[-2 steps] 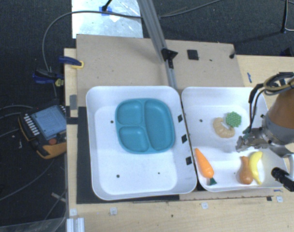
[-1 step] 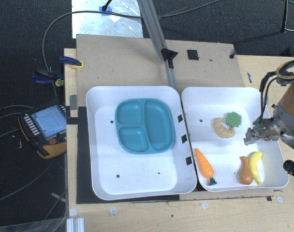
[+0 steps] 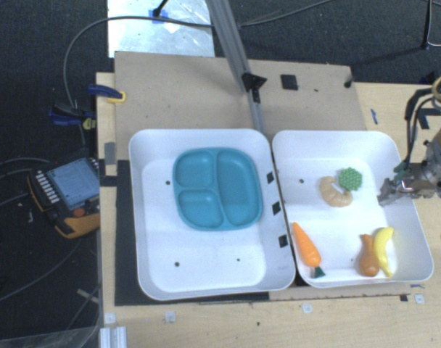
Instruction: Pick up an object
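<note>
The right bin point(image 3: 307, 151) holds an orange carrot point(image 3: 306, 247) near its left wall, a tan croissant-like piece point(image 3: 335, 193) touching a green broccoli point(image 3: 349, 179) in the middle, and a yellow banana point(image 3: 384, 249) beside a brown pear-like piece point(image 3: 368, 257) at the front right. My gripper point(image 3: 392, 191) hovers over the right bin's right edge, to the right of the broccoli, with nothing seen between its fingers.
The left bin point(image 3: 151, 194) holds a blue three-compartment plate point(image 3: 217, 188). A grey pole point(image 3: 231, 42) slants down to the divide between the bins. Cables and a handheld device point(image 3: 68, 194) lie on the floor at left.
</note>
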Robot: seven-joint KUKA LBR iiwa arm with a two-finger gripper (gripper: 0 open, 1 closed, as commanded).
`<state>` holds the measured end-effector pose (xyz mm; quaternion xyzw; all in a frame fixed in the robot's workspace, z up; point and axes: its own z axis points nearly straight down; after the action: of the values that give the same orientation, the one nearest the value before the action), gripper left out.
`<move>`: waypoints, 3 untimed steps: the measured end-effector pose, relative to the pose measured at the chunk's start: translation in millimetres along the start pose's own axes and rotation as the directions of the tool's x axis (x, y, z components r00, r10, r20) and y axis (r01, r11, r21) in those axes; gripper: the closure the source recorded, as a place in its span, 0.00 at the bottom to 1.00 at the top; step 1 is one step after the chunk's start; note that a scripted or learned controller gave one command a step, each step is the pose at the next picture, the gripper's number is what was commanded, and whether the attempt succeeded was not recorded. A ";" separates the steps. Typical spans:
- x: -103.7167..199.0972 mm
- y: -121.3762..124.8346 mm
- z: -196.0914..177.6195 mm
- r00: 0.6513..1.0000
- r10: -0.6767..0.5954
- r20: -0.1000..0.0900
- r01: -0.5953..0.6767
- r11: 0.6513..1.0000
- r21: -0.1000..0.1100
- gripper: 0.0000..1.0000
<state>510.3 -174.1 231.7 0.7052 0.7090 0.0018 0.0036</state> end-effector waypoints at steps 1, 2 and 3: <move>47.3 5.5 8.2 1.000 -0.003 -0.003 0.004 1.000 0.005 1.00; 101.1 12.6 17.4 1.000 -0.005 -0.004 0.005 1.000 0.006 1.00; 157.3 28.0 6.3 1.000 -0.006 -0.005 0.006 1.000 0.004 1.00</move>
<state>537.5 -16.7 225.2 0.7030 0.7112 0.0018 0.0004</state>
